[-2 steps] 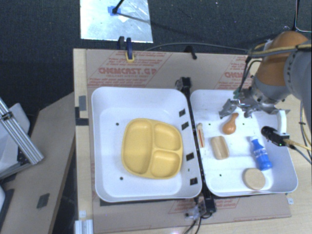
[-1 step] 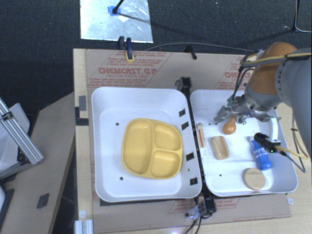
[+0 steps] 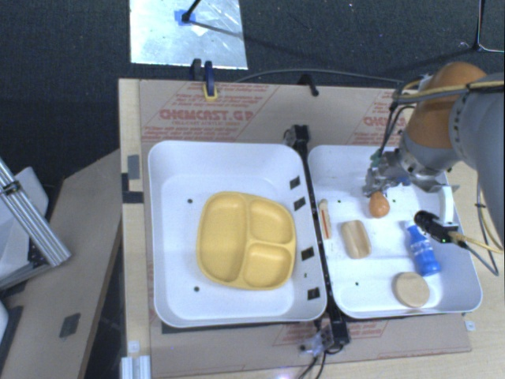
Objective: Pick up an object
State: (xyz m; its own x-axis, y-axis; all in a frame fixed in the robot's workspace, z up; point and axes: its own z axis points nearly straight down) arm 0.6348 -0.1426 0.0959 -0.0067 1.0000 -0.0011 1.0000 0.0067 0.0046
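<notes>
The right bin (image 3: 339, 172) holds an orange egg-shaped object (image 3: 379, 204), a tan bread-like block (image 3: 355, 238), a blue bottle (image 3: 422, 249), a round tan disc (image 3: 412, 290) and a thin orange stick (image 3: 324, 218) by the left wall. My gripper (image 3: 380, 180) hangs at the back of this bin, just above and touching or nearly touching the orange egg. Nothing is seen lifted in it.
The left bin (image 3: 177, 172) holds a yellow divided plate (image 3: 246, 240). A black divider (image 3: 312, 219) runs between the bins. Cables (image 3: 473, 243) trail over the right bin's right edge. A clamp (image 3: 207, 76) sits at the board's back.
</notes>
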